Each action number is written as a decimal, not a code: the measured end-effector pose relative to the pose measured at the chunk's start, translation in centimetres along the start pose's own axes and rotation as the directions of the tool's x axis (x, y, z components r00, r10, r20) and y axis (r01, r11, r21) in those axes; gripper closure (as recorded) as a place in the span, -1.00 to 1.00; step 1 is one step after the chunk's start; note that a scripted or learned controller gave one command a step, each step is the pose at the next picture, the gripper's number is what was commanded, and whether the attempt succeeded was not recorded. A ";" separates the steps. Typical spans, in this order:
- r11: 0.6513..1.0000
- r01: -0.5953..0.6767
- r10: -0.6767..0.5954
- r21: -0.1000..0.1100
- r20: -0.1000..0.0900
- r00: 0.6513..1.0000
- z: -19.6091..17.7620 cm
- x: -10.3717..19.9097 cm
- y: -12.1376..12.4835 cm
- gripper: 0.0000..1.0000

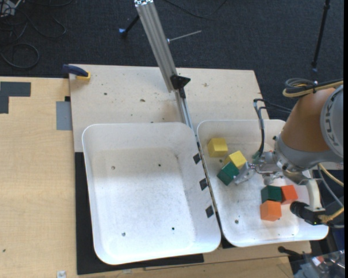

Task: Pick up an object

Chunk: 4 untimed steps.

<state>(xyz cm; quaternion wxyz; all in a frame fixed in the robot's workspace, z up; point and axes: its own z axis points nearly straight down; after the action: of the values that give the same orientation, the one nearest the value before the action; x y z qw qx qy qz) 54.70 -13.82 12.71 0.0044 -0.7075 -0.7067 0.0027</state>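
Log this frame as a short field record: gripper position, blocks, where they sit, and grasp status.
gripper: low in the right bin, at about, beside the green and yellow pair
blocks in right bin: yellow block; smaller yellow block touching green block; dark green block; red-orange block; orange block
left bin: no blocks seen
grasp status: cannot tell; no block visibly lifted

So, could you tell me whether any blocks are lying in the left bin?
No, the blocks, such as the yellow block, all lie in the right bin.
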 end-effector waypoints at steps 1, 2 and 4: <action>1.000 -0.002 0.002 -0.009 0.002 1.000 3.6 0.0 0.1 -1.00; 1.000 -0.010 0.010 -0.007 -0.001 1.000 2.5 -0.1 0.1 1.00; 1.000 0.003 -0.003 -0.012 0.003 1.000 -6.8 0.4 1.3 1.00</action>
<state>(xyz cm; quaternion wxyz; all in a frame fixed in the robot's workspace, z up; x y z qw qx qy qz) 56.02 -13.47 19.45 -0.0009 -0.7066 -0.7076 -0.0008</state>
